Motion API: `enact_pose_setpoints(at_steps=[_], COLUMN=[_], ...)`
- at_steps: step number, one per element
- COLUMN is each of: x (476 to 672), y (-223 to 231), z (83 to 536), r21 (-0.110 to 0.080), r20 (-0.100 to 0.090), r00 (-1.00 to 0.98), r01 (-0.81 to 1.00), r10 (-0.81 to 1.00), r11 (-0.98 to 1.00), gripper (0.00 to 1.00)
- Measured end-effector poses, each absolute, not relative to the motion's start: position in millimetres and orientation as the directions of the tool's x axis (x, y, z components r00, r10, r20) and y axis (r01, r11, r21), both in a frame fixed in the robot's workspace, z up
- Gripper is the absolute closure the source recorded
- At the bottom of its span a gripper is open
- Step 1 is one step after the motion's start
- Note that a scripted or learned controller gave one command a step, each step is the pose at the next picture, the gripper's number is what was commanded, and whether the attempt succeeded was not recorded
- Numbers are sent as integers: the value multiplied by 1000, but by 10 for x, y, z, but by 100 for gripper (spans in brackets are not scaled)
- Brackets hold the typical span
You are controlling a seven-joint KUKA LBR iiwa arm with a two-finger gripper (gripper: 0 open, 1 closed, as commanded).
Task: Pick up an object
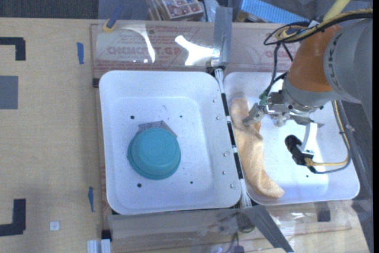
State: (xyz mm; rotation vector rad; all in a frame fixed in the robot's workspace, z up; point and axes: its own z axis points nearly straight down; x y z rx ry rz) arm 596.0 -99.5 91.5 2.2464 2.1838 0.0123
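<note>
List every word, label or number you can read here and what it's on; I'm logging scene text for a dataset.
Red lettering on the clear panel behind the bins: glare hides it, too blurred to read.
Printed box beyond the bench: coloured pictures, any text too small to read.
The teal bowl, white bins and arm carry no readable marks.

Bright overhead light washed out the shallow white right bin [331, 183] and glared off the clear plastic sheet [160, 47]; the background stayed dim and soft.
</note>
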Motion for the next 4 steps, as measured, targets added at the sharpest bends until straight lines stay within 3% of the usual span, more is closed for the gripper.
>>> enact_pose_setpoints(at_steps=[1, 2, 3, 4], x=[6201, 6355, 6368, 6678], y=[-979, -949, -953, -441], z=[914, 922, 1041, 1866], r21=[13, 16, 20, 3], r20=[-1, -10, -9, -3], r00=[3, -380, -377, -514], r01=[1000, 925, 926, 858], r10=[1000, 925, 926, 858], r11=[-3, 380, 377, 514], gripper=[0, 0, 100, 100])
